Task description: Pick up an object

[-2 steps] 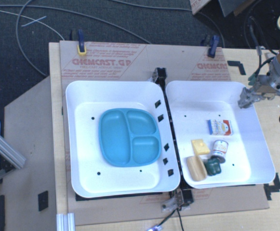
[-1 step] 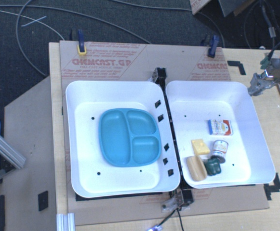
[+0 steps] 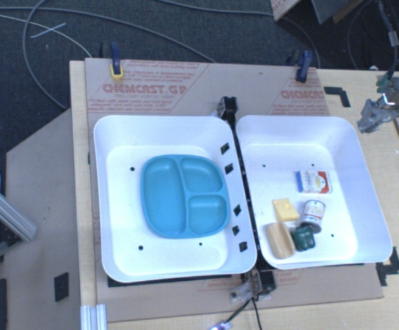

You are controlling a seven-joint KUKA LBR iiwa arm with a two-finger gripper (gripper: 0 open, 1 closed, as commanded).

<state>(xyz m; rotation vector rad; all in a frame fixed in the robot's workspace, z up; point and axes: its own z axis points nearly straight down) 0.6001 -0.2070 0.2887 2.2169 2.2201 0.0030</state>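
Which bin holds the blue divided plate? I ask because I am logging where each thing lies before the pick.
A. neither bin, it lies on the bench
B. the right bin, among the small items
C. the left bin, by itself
C: the blue divided plate lies flat in the left bin, while the small items sit in the right bin.

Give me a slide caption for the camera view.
Blue divided plate in left bin; small items clustered in right bin.

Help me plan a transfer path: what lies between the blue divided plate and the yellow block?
In the camera view, between the blue divided plate and the yellow block run the two bins' adjoining rims, joined by a row of black clips; otherwise bare white bin floor.
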